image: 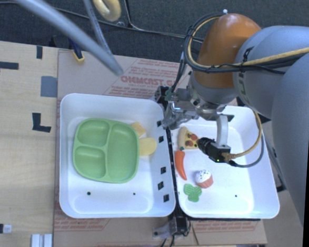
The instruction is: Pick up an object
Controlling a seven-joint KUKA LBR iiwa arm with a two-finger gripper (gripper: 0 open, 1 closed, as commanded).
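My gripper point(172, 116) hangs over the back left corner of the right bin point(243, 171), close to the divider between the bins. Just below it lies a pizza slice toy point(187, 139), so near that I cannot tell whether the two touch. Further forward in the same bin lie an orange carrot point(180, 164), a small cupcake point(204, 178) and a green leafy toy point(192, 192). The arm's orange band point(223, 43) and grey wrist hide the back of this bin.
The left bin point(65, 156) holds a green divided plate point(106, 149), with two pale yellow pieces point(146, 145) beside its right edge. A black cable point(247, 153) loops over the right bin. Cardboard lies under both bins.
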